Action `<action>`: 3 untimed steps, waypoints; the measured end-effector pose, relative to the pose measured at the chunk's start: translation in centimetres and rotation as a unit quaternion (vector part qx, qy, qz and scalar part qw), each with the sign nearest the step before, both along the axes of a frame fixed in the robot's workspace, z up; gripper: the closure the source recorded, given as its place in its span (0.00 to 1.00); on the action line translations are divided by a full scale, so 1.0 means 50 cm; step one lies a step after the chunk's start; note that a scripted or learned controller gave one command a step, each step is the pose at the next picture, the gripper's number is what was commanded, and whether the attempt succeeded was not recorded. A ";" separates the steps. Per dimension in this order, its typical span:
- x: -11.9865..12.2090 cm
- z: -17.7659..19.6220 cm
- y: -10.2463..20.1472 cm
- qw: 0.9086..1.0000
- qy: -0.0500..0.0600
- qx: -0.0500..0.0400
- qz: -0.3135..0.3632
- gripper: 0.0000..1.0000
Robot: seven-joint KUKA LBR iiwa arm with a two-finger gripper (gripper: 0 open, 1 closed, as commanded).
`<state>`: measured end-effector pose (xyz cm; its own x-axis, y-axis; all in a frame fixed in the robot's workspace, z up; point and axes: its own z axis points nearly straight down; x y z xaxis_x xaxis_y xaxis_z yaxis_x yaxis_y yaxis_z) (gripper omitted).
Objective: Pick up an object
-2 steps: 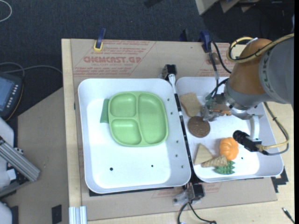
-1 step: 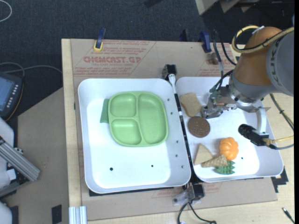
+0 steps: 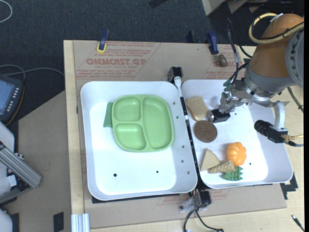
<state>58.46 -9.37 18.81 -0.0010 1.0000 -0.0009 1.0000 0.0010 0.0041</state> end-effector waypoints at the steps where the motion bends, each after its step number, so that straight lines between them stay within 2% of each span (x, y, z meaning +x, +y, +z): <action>1: 0.002 0.077 0.000 1.000 0.000 0.000 0.000 1.00; 3: -0.136 0.078 0.185 1.000 0.004 0.001 0.000 1.00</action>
